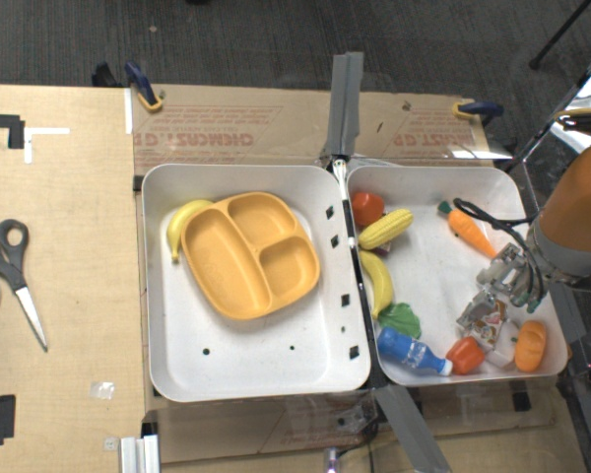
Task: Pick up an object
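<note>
Plywood bench carries two white bins; in the right bin (428, 180) the gripper (488, 313), grip state indeterminable, hangs near a red toy pepper (465, 355), judged light, rigid, slippery, best pinched across its middle.

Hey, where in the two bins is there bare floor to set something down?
Left bin: bare floor below and right of the yellow divided plate. Right bin: a bare patch mid-floor, between the corn and the carrot. Crowded along its left wall and near edge, around the blue bottle and gripper.

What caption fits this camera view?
Gripper low in right bin among toy foods; yellow tray in left bin.
</note>
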`<state>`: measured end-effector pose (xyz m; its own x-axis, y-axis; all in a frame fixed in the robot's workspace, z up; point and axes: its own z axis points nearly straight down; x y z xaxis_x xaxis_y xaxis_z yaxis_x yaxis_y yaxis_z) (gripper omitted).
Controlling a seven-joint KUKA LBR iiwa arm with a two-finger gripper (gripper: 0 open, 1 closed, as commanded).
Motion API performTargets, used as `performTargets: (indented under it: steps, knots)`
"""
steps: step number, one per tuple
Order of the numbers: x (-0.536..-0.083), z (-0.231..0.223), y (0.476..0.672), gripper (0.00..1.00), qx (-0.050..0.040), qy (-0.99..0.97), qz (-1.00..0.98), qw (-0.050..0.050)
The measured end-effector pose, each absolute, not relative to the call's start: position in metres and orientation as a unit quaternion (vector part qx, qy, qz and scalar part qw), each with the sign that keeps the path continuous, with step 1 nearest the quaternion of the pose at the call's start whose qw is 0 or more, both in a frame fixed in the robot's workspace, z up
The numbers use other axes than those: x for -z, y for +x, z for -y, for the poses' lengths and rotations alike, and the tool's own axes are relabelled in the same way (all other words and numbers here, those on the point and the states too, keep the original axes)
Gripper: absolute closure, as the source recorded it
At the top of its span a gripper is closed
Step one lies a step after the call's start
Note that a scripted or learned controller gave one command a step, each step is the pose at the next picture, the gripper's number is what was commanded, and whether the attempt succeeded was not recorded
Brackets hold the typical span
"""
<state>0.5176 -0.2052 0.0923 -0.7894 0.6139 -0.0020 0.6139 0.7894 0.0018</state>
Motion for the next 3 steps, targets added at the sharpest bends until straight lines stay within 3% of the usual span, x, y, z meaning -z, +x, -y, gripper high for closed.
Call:
performTargets:
  steps: [1,2,3]
  knots:
    - [-0.102,0.205,0.519,1.0,-0.0005,0.323,-0.946,0.003]
    - [-0.102,0.205,0.519,0.0,-0.0005,0.323,-0.946,0.003]
    - [-0.094,0.196,0.481,0.0,-0.0003,0.354,-0.935,0.005]
